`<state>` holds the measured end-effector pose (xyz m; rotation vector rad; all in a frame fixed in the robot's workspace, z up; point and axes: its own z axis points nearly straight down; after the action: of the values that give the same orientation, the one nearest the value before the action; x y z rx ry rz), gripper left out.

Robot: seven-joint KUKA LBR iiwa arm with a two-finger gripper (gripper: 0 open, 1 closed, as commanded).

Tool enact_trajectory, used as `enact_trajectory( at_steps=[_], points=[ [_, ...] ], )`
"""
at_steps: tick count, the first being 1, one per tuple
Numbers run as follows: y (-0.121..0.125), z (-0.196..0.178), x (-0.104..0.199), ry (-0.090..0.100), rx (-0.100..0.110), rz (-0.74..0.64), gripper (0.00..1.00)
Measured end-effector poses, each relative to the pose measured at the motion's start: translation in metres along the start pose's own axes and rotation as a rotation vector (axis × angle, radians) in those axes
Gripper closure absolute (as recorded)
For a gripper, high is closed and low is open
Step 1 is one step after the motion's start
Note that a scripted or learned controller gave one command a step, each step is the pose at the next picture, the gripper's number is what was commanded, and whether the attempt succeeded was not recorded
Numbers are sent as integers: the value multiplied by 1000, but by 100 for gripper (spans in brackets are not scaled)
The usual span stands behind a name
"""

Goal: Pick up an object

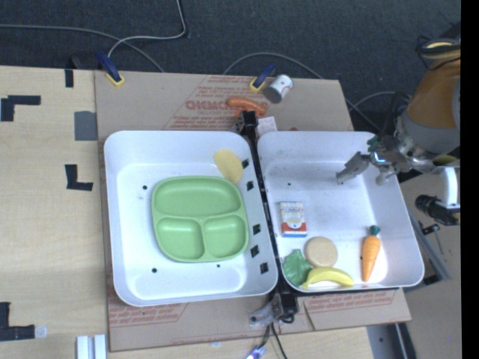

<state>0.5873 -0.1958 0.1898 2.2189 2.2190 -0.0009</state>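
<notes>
A cardboard sheet (187, 103) covers a wooden bench (45, 223) and carries two shallow white bins pressed together side by side. The left bin (123, 200) holds a green divided tray (200, 219) at its centre and a pale yellow piece (228, 164) near its far right corner. The grey arm with its orange band (434, 99) reaches in over the far right corner of the right bin (314, 170), its gripper (367, 167) poised just above the bare white floor there; two grey fingers (350, 170) stand visibly spread, with nothing between them. The objects to pick lie well apart from it: a small red-and-white carton (293, 219) by the bin's left wall, an orange toy carrot (370, 254) by the near right corner, a tan round disc (322, 251) at the near edge, a yellow banana (329, 277) just in front of the disc, and a green leafy item (296, 268) touching the banana's left end. Beyond the bins, an orange object (245, 105) and a small grey cylinder (278, 88) rest on the cardboard's far edge.
</notes>
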Motion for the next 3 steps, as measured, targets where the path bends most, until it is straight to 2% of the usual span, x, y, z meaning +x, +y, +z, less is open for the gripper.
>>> enact_trajectory(
  at_steps=[1, 2, 3],
  points=[
    [-8, 84, 92, 5, 6, -2, 0],
    [-23, 98, 95, 3, -18, 0, 0],
    [27, 103, 103, 1, -3, -2, 0]
  ],
)
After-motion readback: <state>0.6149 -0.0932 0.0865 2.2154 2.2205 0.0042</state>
